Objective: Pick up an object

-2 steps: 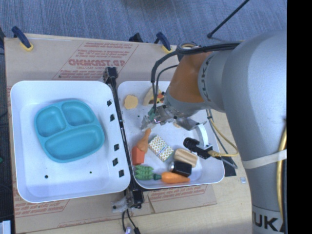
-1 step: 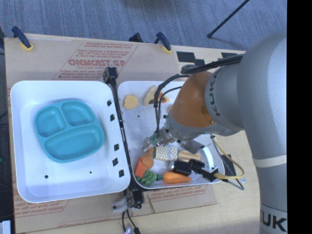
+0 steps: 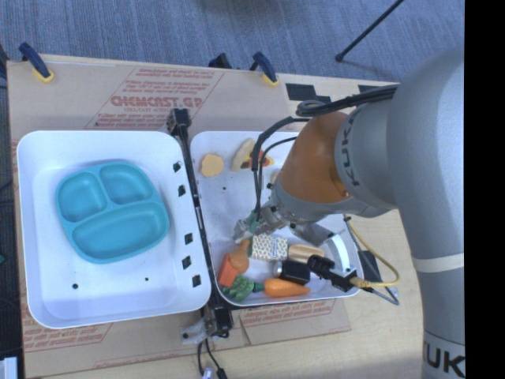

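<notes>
Looking down from the camera view, the grey arm [image 3: 339, 164] is reaching in from the right and hanging over the right bin [image 3: 225, 196]. Its bulk is covering much of that bin's far side. The gripper [image 3: 259, 226] is sitting low among the toy food, and the wrist is hiding it so well that I cannot tell whether it is open or closed. Nothing is showing as held.

The likeliest thing to take, I am guessing, is the checkered block [image 3: 269, 249]. It is lying just beside the gripper, toward the bottom of the view and a touch to the right. Its longer side is running roughly across the view, so a grasp would probably need to close across the shorter side.

A tan cylinder [image 3: 304, 252] is lying a little further right of the gripper, touching or nearly touching the block. An orange-red piece [image 3: 229, 268] is resting below and to the left of the gripper, with a green piece [image 3: 241, 288] just beyond it. A toy carrot [image 3: 286, 288] is lying further below the gripper, long axis also across the view. This crowding is looking like the main hazard for a clean pick.

Well above the gripper, a round tan slice [image 3: 211, 164] and a yellow piece [image 3: 243, 155] are lying apart from the cluster. Far left of the gripper, a blue divided plate [image 3: 110, 208] is sitting in the left bin [image 3: 39, 212].
</notes>
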Robot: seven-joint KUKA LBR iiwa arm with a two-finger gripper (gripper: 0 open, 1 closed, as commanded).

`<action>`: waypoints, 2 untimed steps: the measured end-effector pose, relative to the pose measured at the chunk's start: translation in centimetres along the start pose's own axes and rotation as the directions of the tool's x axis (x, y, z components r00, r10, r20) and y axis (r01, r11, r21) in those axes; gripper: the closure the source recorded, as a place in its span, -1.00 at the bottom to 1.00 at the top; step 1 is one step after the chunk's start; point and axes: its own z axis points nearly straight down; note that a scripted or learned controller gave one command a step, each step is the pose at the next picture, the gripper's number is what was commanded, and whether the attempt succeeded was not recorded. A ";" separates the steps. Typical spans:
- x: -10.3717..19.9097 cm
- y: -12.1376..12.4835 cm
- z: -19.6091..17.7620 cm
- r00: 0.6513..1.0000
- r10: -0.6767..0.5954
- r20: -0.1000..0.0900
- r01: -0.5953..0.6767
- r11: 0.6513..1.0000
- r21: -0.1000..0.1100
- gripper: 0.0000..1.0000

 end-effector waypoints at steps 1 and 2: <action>6.4 -2.5 -9.0 0.997 0.071 0.001 -0.071 0.997 -0.002 1.00; 9.9 -1.2 -11.7 0.997 -0.079 0.002 0.079 0.997 -0.004 1.00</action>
